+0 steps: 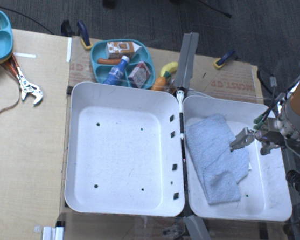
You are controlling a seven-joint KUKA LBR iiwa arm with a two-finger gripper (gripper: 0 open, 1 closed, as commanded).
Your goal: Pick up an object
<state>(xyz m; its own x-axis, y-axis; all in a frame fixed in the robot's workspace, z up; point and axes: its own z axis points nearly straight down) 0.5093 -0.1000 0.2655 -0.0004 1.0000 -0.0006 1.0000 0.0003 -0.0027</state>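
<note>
Grey-blue cloth [217, 156] lying crumpled in the right white bin [269, 207], end effector [253, 141] at centre right above the cloth's edge, fingers spread, grasping nothing, left bin [76, 189] beside it

Even overhead light, soft shadows, slightly grainy focus.

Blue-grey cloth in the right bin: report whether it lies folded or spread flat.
Folded. The blue-grey cloth lies bunched in layers, a smaller flap doubled over its lower end, slanting across the right bin.
</note>
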